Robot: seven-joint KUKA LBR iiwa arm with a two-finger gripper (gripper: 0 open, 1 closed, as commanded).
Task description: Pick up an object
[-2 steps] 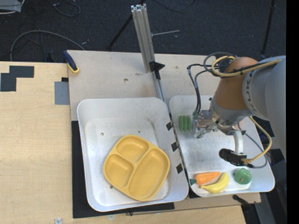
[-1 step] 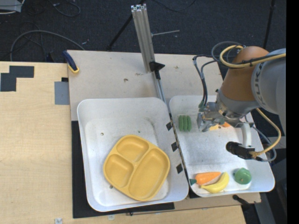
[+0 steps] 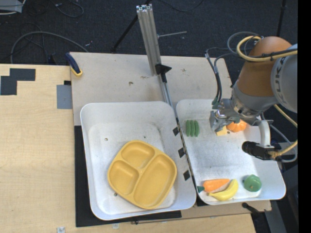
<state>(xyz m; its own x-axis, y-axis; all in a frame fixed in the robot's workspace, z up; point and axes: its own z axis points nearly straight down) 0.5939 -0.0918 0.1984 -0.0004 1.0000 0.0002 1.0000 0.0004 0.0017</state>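
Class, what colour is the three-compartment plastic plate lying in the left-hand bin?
Yellow: the three-compartment plastic plate shows best in the camera view.

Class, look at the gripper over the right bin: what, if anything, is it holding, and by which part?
It cannot be told. The gripper sits right at an orange object, but the view does not show the object between its fingers.

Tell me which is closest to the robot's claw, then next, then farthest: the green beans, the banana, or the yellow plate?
From the gripper:
1. Green beans, just left of it in the same bin.
2. Banana, at that bin's near edge.
3. Yellow plate, in the left bin.
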